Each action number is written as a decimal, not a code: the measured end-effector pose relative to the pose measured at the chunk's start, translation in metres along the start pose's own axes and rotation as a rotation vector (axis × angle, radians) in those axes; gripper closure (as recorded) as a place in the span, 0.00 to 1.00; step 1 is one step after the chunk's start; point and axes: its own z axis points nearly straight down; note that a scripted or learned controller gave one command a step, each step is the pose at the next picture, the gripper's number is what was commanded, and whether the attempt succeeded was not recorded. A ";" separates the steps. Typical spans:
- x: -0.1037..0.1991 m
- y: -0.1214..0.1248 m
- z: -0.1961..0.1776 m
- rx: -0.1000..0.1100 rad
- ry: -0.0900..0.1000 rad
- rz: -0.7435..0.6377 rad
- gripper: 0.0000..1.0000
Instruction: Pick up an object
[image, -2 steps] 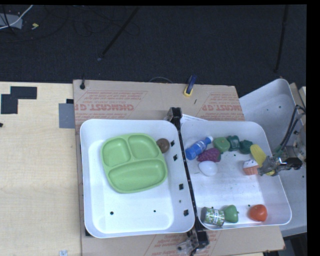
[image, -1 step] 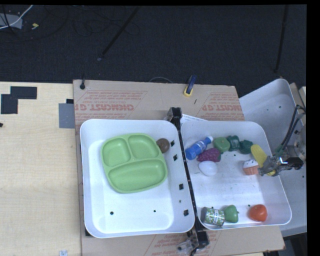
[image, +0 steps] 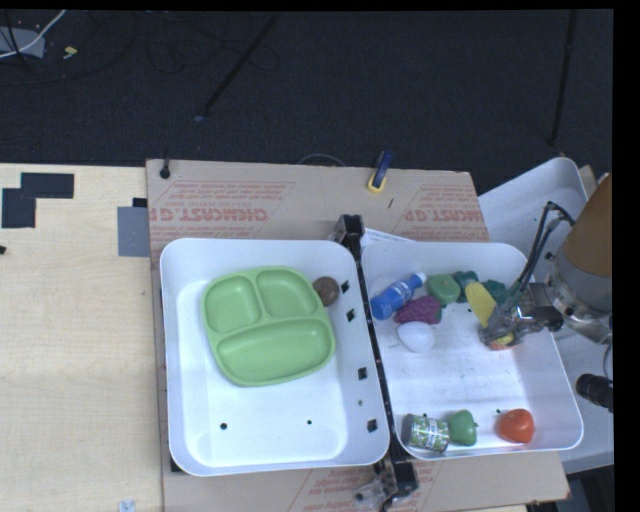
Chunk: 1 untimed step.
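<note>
My gripper (image: 499, 334) is low in the right bin (image: 470, 375), near its right wall, with the arm coming in from the right. Its tip sits just right of and below a yellow object (image: 480, 298), and a small yellow-orange patch shows right under the tip. To the left lie a green object (image: 445, 289), a teal object (image: 466, 279), a purple grape bunch (image: 420, 310), a white egg (image: 417, 338) and a blue bottle (image: 396, 296). Along the front wall are a small can (image: 429, 434), a green pepper (image: 463, 427) and a red tomato (image: 515, 425).
The left bin (image: 195, 420) holds a green divided plate (image: 268, 326) with a brown ball (image: 326, 290) at its far right corner. A black divider (image: 368, 345) runs between the bins. Bare white floor lies in the middle of the right bin.
</note>
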 end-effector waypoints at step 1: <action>0.042 0.013 -0.006 -0.001 -0.001 0.000 1.00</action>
